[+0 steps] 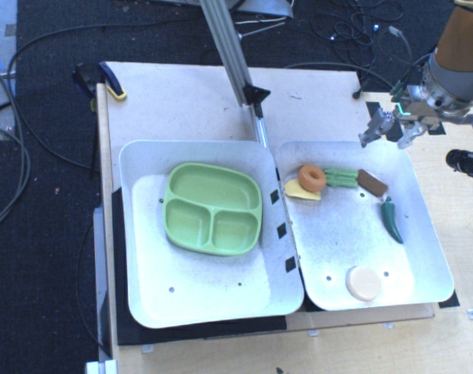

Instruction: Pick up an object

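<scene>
Cable-strewn floor around the desk (181, 100); the gripper (386, 128) hovers over the right bin's (423, 232) far corner, jaws' state unclear. Best come straight down on the doughnut (312, 178), clear of the cheese wedge (300, 194).

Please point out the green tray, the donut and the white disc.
Green tray (213, 208), camera view, on the ridge between its compartments.
Donut (312, 179), camera view, on its orange ring.
White disc (364, 283), camera view, on its top face.

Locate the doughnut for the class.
The doughnut sits in the right bin, near its upper left corner, resting against a yellow wedge and beside a green vegetable.
</scene>
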{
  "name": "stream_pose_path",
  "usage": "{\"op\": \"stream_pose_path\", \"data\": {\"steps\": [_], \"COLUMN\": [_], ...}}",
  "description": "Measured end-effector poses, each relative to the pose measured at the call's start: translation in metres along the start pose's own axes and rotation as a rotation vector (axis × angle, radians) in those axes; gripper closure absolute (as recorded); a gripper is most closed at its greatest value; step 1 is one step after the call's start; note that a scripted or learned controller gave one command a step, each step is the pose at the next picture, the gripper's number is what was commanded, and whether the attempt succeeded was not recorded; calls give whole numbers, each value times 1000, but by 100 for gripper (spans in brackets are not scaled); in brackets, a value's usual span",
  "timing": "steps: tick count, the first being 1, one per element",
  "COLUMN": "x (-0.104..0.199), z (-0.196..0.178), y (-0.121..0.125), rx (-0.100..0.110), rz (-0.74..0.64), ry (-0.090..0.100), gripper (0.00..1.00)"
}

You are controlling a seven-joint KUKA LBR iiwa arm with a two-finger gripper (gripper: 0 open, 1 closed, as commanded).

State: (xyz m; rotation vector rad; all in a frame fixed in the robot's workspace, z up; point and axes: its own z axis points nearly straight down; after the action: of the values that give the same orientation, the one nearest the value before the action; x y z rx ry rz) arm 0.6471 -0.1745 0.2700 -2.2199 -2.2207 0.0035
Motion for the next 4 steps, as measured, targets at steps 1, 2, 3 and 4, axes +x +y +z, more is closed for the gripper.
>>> {"op": "stream_pose_path", "data": {"steps": [1,2,3,4], "x": [0,8,7,11], "z": [-1,46,88,130], "y": [1,6,5,5], "rx": [-3,-2,-2,-2], "rz": [-1,-2,0,-2], "ry": [-1,-1,-1,-1], "gripper": [0,0,0,0]}}
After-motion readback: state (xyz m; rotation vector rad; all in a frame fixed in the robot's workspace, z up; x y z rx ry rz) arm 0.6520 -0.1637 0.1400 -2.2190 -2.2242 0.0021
